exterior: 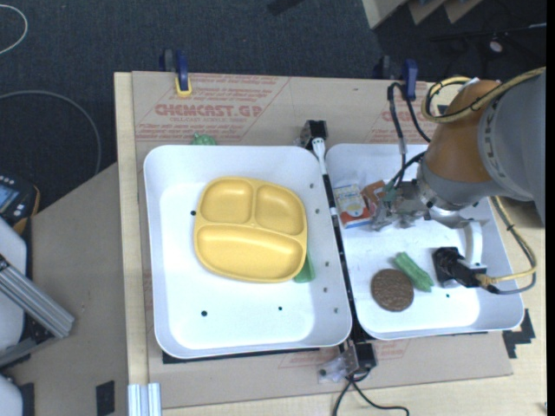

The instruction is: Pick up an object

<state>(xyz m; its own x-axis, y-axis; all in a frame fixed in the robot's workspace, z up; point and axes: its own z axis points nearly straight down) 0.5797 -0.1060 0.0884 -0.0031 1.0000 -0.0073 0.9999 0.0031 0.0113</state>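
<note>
Reaching in from the right, the grey arm with its orange band bends down over the right-hand shallow white bin, and we find its two-finger gripper low in that bin's upper left part, tilted toward the divider; whether the jaws are released or clenched we cannot tell, since the wrist and cables hide them. Touching or just beyond the jaws, on the side away from the arm, lies a small flat packet with white and orange-red printing, and we judge it the likeliest target: light, thin and probably crinkly, so it may slide or buckle, and a pinch across its short edges looks safest. Below the jaws, toward the near rim, rests a round flat brown disc, stiff-looking and low, hard to get fingers under. Beside it, nearer the arm, a short green stick-like piece lies at a slant; it seems narrow enough to close on across its width. Farther out past the divider, well apart from the jaws, a yellow plastic divided plate sits in the left-hand white bin, too broad for this gripper.
</note>
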